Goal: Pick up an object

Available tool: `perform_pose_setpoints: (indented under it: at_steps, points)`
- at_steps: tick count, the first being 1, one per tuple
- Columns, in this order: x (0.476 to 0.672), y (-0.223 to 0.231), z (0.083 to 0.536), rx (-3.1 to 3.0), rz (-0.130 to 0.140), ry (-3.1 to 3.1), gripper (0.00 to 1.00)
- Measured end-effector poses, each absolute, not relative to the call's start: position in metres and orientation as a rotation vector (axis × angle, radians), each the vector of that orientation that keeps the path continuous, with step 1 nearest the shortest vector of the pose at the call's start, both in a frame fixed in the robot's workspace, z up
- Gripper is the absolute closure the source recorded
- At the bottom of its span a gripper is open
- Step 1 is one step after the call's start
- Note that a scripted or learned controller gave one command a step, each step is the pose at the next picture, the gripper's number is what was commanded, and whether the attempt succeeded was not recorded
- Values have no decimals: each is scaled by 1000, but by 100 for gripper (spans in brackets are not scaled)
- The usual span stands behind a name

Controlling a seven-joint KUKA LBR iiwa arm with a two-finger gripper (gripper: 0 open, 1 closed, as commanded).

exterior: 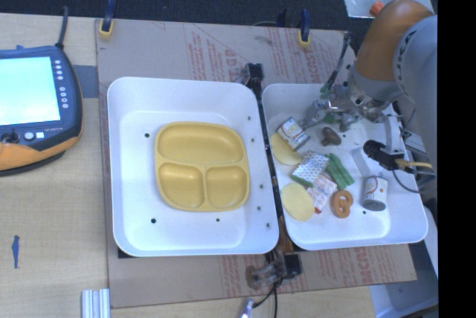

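- Camera view from above: the gripper (pixel 332 110) hangs low over the back of the right bin (pixel 401 229), and from this slant I can't tell how wide it stands or whether it has anything.
- Closest piece is the brown lump (pixel 330 135), just beside the gripper, with the small box (pixel 293 133) near it on the left.
- That lump looks small, light and hard; I'd pinch it across its narrow middle.
- Box looks stiff and light, flat sides, easy to squeeze.
- Foil packet (pixel 312 170) is thin and probably slippery, lying on the green stick (pixel 341 171); awkward.
- Yellow discs (pixel 297 201) lie flat, so little to bite on.
- Pretzel (pixel 341 203) near the front: light, possibly brittle.
- Left bin (pixel 123 160) holds the yellow tray (pixel 201 165), well apart from the arm.
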State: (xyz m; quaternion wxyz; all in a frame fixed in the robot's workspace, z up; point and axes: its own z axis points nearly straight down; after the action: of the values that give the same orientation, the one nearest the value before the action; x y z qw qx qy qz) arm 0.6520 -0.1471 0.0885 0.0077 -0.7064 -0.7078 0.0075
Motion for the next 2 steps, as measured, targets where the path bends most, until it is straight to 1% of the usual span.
perform_pose_setpoints:
  at_steps: [1,2]
  points:
    - [657,-196,166,-2219,1,-2224,0]
    - [613,-157,97,-2214,7,-2224,0]
